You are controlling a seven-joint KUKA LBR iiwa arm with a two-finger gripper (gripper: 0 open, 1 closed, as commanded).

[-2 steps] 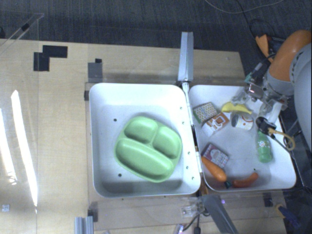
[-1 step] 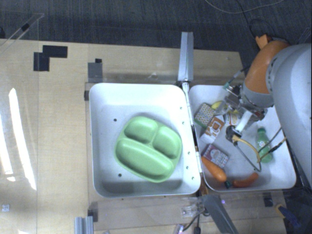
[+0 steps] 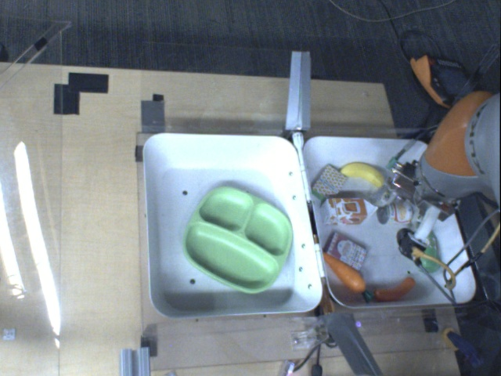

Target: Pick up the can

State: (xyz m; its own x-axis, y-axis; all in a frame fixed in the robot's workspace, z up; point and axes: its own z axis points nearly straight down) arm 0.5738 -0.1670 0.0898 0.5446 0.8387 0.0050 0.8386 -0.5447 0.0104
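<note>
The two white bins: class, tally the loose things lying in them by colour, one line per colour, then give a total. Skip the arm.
Green: 1, the divided plate
Yellow: 1, the banana
Orange: 2, the carrot and the sausage-shaped piece
Mixed print: 3, the packets
Total: 7

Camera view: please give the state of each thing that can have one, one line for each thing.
green tray: lying flat in the left bin, right side up, its compartments bare.
can: lying on its side in the right bin, not held.
banana: unpeeled, lying at the back of the right bin.
carrot: whole, lying near the front.
gripper: low over the right bin, beside the can.
</note>
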